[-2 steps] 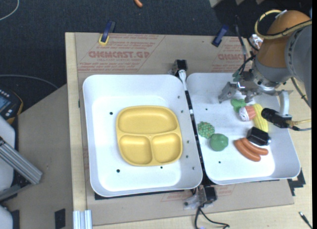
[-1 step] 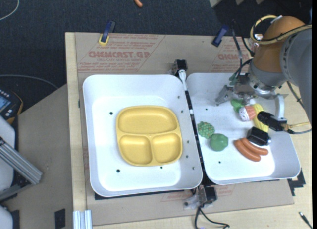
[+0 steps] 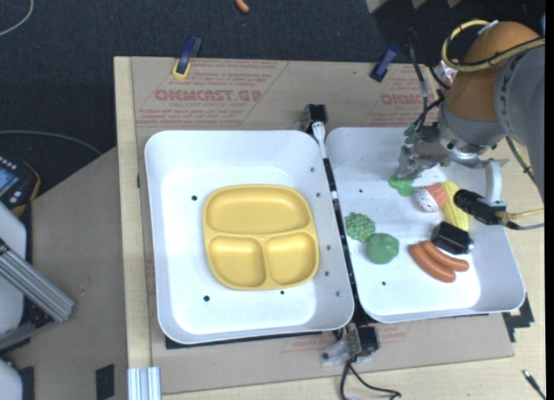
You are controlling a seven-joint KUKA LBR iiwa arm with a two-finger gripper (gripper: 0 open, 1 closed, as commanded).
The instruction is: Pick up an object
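Claw (image 3: 414, 167) is down in the right bin (image 3: 381, 294), can't tell its opening; nothing looks lifted yet, a small green piece (image 3: 402, 186) lies just below it

The arm (image 3: 511, 87) runs off the right edge, so its upper links are cut away. The gripper (image 3: 414, 164) hangs over the right bin (image 3: 485, 294); its fingertips blur together, and their spacing cannot be read. Beneath it, a small green piece (image 3: 402, 185) is partly covered. Beside that piece, a white object (image 3: 427, 201) is too small to identify.
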